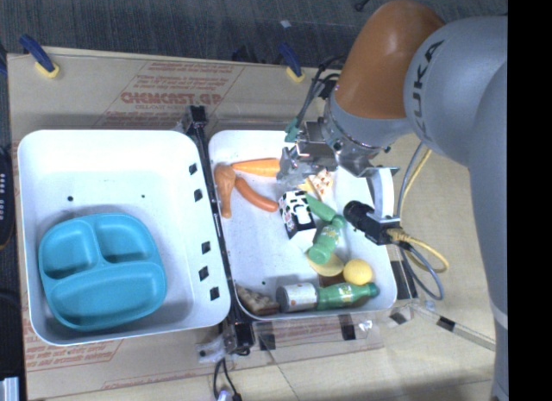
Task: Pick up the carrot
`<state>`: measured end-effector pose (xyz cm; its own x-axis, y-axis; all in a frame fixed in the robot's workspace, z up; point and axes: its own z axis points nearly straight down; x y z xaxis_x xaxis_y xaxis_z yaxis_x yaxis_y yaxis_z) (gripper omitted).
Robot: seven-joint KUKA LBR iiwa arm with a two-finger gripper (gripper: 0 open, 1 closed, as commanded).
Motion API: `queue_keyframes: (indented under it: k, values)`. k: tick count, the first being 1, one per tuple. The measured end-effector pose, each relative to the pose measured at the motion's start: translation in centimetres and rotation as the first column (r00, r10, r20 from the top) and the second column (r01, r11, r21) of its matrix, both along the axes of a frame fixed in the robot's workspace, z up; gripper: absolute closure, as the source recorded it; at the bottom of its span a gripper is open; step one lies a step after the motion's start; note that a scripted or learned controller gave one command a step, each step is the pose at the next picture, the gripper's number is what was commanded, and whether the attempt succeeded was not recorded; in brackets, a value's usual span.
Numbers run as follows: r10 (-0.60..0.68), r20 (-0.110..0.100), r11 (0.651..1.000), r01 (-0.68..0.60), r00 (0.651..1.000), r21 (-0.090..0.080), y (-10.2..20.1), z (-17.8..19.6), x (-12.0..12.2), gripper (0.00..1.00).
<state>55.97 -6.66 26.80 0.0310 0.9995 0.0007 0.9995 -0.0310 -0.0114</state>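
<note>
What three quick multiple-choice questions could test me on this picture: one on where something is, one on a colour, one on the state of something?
1. Where is the carrot?
A. On the tray in the left bin
B. At the far side of the right bin, by the gripper
C. On the bench outside both bins

2. What colour is the divided tray?
A. Red
B. Blue
C. Black

3. How does the green bottle at the near side of the right bin rest?
A. Standing upright
B. Hanging from the arm
C. Lying on its side

Answers: 1 B, the carrot lies near the far wall, just left of the gripper. 2 B, the tray in the left bin is plainly blue. 3 C, the bottle stretches flat along the near wall.
</note>
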Motion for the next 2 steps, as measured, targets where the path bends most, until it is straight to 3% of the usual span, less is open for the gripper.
queue_keyframes:
  k: [1, 2]
  values:
    - [-0.404, 0.004, 0.915, 0.404, 0.915, -0.005, -3.0, -3.1, 6.1, 1.0]
    - [-0.404, -0.008, 0.915, 0.404, 0.915, -0.006, 3.2, -8.0, -5.9, 1.0]
